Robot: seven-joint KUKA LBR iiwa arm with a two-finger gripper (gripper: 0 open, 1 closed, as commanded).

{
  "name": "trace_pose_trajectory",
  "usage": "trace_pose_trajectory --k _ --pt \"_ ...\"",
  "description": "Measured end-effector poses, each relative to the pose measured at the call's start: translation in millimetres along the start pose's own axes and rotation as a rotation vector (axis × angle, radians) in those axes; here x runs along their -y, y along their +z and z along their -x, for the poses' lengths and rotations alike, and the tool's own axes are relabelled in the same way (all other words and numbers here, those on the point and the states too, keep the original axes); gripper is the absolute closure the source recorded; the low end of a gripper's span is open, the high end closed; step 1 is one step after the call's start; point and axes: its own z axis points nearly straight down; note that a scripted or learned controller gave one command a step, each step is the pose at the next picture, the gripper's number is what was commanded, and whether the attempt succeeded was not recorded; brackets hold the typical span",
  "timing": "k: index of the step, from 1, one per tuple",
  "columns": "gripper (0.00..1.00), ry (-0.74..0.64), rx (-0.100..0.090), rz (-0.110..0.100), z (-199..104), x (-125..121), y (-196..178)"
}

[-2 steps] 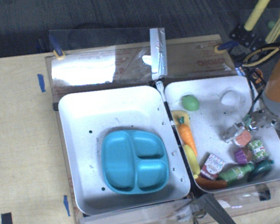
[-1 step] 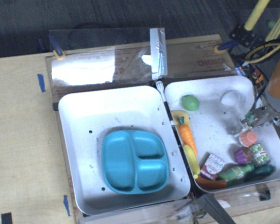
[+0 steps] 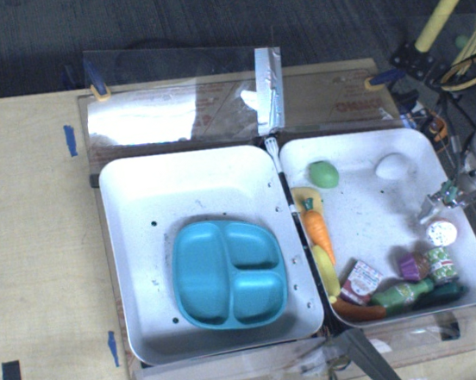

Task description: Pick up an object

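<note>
gripper [image 3: 444, 197] low at the right bin's [image 3: 364, 152] right wall; too small and blurred to tell how it is set, nothing seen held. a small white round object [image 3: 441, 234] lies just below it. purple piece [image 3: 413, 267] and green bottle [image 3: 406, 293] further below-left. white ball [image 3: 390, 166] up-left, green ball [image 3: 324, 174] well left, carrot [image 3: 316, 229] at the far left wall. blue divided tray [image 3: 229, 272] in the left bin [image 3: 136, 207].
</note>
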Motion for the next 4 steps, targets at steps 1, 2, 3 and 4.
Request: trace_pose_trajectory --k 1,2,3,4 --pt "0.00 -0.001 -0.002 -0.001 -1 0 1" --pt "0.00 -0.022 -0.001 0.001 -55 11 52" --pt "1.00 -0.020 0.003 0.008 -53 9 40" --pt "1.00 0.233 -0.002 -0.002 -80 -32 -3"
